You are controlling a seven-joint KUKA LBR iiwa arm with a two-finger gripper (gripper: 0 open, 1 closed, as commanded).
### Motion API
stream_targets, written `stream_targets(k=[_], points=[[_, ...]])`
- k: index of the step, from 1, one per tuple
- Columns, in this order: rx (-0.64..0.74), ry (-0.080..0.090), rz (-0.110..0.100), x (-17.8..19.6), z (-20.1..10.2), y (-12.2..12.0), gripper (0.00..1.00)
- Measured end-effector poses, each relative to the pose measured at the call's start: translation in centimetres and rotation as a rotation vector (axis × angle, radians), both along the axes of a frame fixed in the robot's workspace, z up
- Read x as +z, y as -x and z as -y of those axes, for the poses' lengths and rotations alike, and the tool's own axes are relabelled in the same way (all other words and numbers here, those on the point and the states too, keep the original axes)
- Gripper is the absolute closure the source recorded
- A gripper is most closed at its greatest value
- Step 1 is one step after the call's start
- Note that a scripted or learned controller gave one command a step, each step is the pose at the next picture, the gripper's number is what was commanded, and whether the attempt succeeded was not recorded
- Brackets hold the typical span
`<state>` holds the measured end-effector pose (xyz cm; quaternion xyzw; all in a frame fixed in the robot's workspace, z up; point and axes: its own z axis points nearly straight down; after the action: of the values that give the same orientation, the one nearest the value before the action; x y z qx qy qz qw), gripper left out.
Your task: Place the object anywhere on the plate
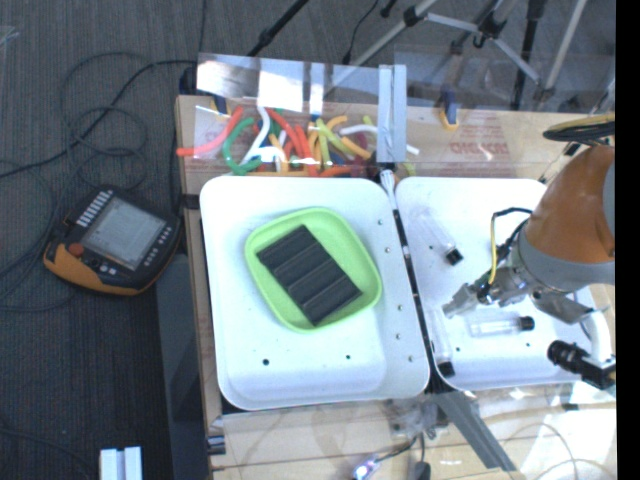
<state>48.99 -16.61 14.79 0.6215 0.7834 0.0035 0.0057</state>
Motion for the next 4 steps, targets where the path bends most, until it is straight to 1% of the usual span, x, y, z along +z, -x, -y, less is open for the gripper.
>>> stream_targets(k=[2, 3, 4], points=[[0.003, -0.004, -0.002, 1.6, -0.3, -0.1, 1.0], [0.003, -0.004, -0.002, 1.6, -0.3, -0.1, 0.0], [-0.07, -0.001, -0.016, 6.2, -5.1, 0.6, 0.0]])
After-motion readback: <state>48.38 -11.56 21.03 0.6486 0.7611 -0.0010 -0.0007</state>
